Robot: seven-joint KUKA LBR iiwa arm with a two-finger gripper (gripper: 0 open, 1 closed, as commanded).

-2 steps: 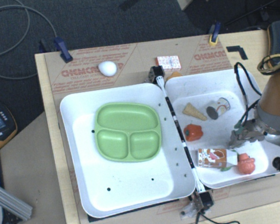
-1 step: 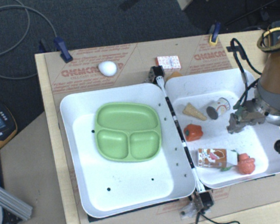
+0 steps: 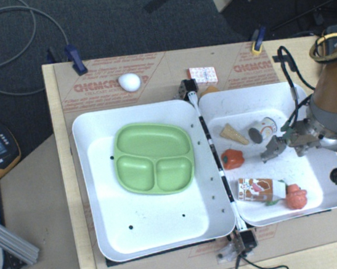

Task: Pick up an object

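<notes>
The end effector [image 3: 274,147] hangs low in the right bin [image 3: 327,201], reaching in from the right; whether it is spread or pressed together I cannot tell, and nothing shows pinched in it. The candidates all lie in that bin: a small tin can [image 3: 262,130] on its side just beside the tip, a tan wedge [image 3: 231,133] to its left, a red pepper [image 3: 232,158] near the divider, a red-and-white packet [image 3: 258,189] touching a red strawberry-like toy [image 3: 295,197] toward the near wall. The can looks the likeliest target; it may roll, so I would close across its curved sides, centred, and descend straight; lift slowly to check the hold. The green divided plate [image 3: 154,158] sits alone in the left bin [image 3: 106,220].
</notes>
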